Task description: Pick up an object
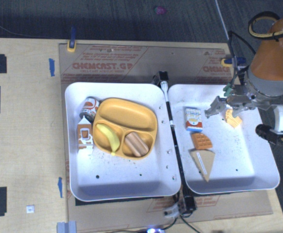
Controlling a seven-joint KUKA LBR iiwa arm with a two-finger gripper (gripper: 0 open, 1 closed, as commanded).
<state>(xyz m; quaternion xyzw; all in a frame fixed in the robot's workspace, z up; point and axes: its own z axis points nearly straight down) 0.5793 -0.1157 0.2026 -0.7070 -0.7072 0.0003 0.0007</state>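
Two shallow white bins side by side: left bin (78,178) carrying a yellow divided plate (124,125) with a banana (110,139) and a hot dog (136,143) in its near compartments, plus a small can (89,108) and a carton (84,135) against the left wall

Right bin (263,176) with a small box (193,119), a waffle piece (201,141) and a tan wedge (203,161) strung toward the near edge, long axis of the wedge running near-to-far

Gripper (230,106) over the far right part of the right bin, fingers spread, nothing between them

Nearest candidate an orange crinkled piece (234,119), just beside and below the gripper; likely a short descent onto it, the box and waffle lying farther to the view's left
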